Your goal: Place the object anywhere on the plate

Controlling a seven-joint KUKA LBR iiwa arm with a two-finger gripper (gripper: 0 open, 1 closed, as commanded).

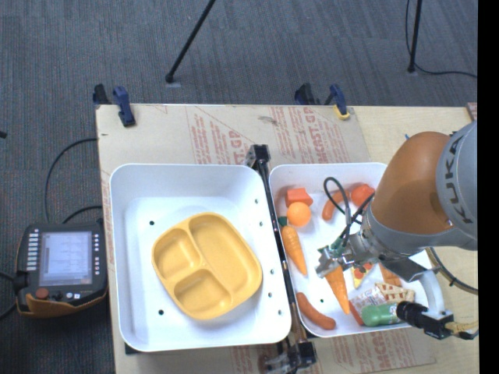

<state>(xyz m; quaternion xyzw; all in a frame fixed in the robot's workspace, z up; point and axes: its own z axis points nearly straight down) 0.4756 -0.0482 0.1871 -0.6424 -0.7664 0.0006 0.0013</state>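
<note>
The bench (226, 127), a pale board printed with red lettering and clamped at its far edge, carries two shallow white bins of smooth plastic with rounded corners. The left bin (132, 209) holds the plate (207, 265), a glossy yellow tray with soft corners and three compartments, one large toward 1 o'clock and two smaller ones toward 9 and 6. The right bin (312, 179) is crowded with toy food, and the grey arm (425, 197) with its orange band leans in over it from 3 o'clock. The gripper (334, 262) hangs low over the middle of that bin, right above a tapered orange carrot (338, 288), which looks like the likely object; whether the claw is spread or closed on anything cannot be told here. To do this step well, the claw should straddle the carrot across its narrow width near the thick end, since the smooth taper would slip toward the tip. A second carrot (293, 249) lies at 9 o'clock of the gripper, a round orange (299, 213) at 11, a sausage (315, 314) at 7.
</note>
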